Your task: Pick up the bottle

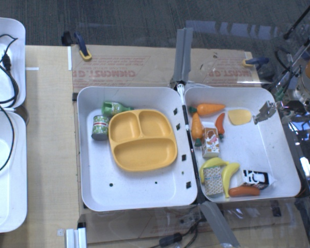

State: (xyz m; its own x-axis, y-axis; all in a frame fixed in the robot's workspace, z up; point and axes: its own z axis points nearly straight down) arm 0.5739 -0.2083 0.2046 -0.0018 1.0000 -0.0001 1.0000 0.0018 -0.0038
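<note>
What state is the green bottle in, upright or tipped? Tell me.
Tipped. The green bottle lies on its side on the floor of the left bin, long axis running left-right, beside the yellow plate and the can.

Matt yellow plastic plate

I am seeing the arm being cut off by the right edge, so I cannot tell the end effector finger state. The bottle is lying partly tucked behind the plate. The print on the carton is reading too small for me.
</note>
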